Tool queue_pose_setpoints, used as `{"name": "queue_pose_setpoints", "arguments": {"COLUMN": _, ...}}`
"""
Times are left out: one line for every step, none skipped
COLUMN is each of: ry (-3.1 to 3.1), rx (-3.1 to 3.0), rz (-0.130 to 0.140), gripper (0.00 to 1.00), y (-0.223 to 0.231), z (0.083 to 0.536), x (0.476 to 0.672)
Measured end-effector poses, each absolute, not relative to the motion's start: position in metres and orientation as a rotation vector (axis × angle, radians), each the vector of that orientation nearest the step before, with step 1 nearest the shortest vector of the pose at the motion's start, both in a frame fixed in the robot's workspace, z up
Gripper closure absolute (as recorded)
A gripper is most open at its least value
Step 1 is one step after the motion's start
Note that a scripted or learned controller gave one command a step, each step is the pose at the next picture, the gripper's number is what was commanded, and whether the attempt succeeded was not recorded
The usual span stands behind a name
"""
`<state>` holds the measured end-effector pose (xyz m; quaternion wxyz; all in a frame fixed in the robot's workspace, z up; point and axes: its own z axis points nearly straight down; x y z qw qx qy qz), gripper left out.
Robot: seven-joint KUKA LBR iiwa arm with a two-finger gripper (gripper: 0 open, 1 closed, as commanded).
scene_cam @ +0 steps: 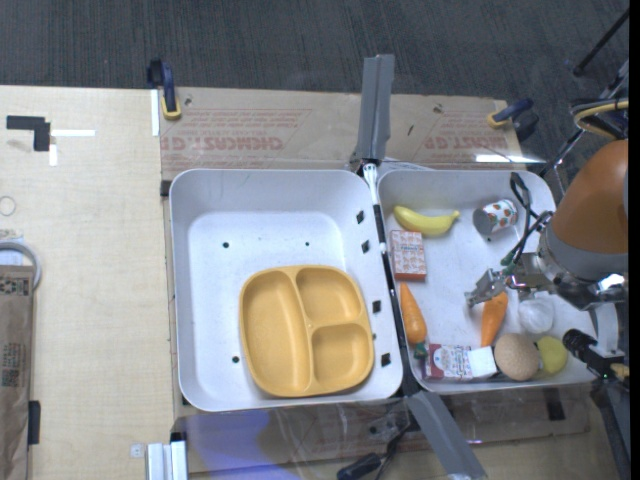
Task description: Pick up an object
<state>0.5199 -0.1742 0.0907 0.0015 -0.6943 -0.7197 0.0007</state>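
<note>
Orange carrot (494, 317) lies in the right bin (452, 280), its top just under the gripper (487, 290), whose fingers look spread and grasp nothing. Around it sit a banana (426, 219), a small red box (407, 255), a second carrot (412, 313), a potato (516, 357) and a lemon (552, 354). A yellow divided plate (305, 329) rests in the left bin (200, 268).

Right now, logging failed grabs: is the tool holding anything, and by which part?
Cannot be told. The tool sits at the top end of a carrot in the right bin.
</note>
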Motion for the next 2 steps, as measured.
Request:
{"name": "queue_pose_setpoints", "arguments": {"ry": -2.255, "rx": -2.183, "rz": 0.002, "gripper": 1.0, "y": -0.175, "z": 0.1, "x": 0.52}}
{"name": "queue_pose_setpoints", "arguments": {"ry": -2.139, "rx": -2.3, "rz": 0.003, "gripper": 1.0, "y": -0.13, "z": 0.217, "x": 0.518}}
